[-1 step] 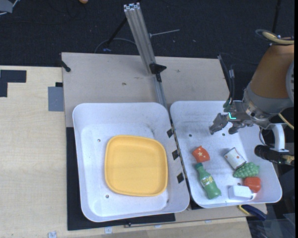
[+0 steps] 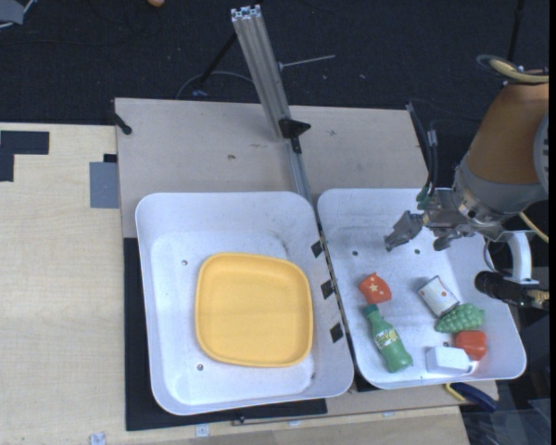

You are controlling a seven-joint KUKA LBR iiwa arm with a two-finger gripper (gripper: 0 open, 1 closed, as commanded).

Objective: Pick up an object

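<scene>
1. While the left bin (image 2: pixel 157 248) carries a single thing, a yellow plate (image 2: pixel 254 309) lies flat near its middle, a little toward the near edge.
2. Between the two bins, small black clips (image 2: pixel 327 288) sit along the shared edge, and a metal rail (image 2: pixel 269 72) slants up from the bench beyond them.
3. Within the right bin (image 2: pixel 352 216), a small red piece (image 2: pixel 375 288) lies toward the left edge, at about mid-depth.
4. Just below it, a green bottle (image 2: pixel 389 338) lies on its side, pointing toward the near edge.
5. Further right, a white can with a dark end (image 2: pixel 437 295) lies tilted near the middle of the bin.
6. Close to the near right corner, a green bunch of grapes (image 2: pixel 460 319) touches a red tomato (image 2: pixel 472 343), and a white block (image 2: pixel 448 359) lies against the near edge beside them.
7. Above the far right part of the same bin, the gripper (image 2: pixel 426 235) hangs with its fingers spread apart and nothing between them, well apart from every object.
</scene>
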